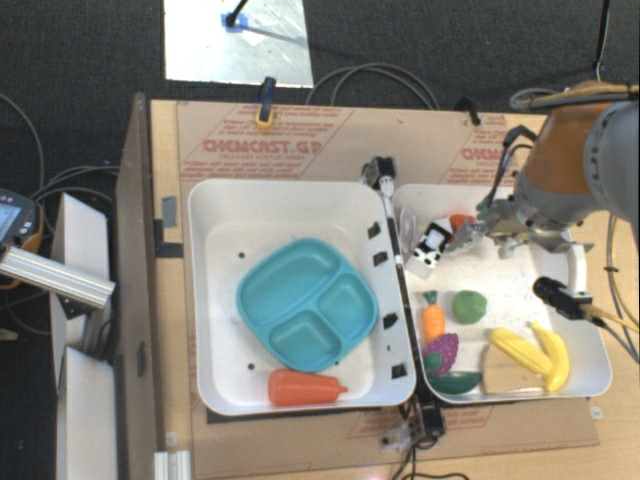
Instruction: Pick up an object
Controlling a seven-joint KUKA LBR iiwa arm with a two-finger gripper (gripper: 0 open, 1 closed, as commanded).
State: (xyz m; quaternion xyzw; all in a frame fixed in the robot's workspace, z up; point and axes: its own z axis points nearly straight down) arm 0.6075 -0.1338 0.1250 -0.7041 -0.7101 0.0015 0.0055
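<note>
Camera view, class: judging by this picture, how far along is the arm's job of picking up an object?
Done: the grey arm's gripper is over the right-hand white bin, near the small black-and-white toy. In hand: nothing visibly gripped. Left: grasping and lifting; the green ball, yellow bananas and small orange carrot lie on the bin floor.
</note>
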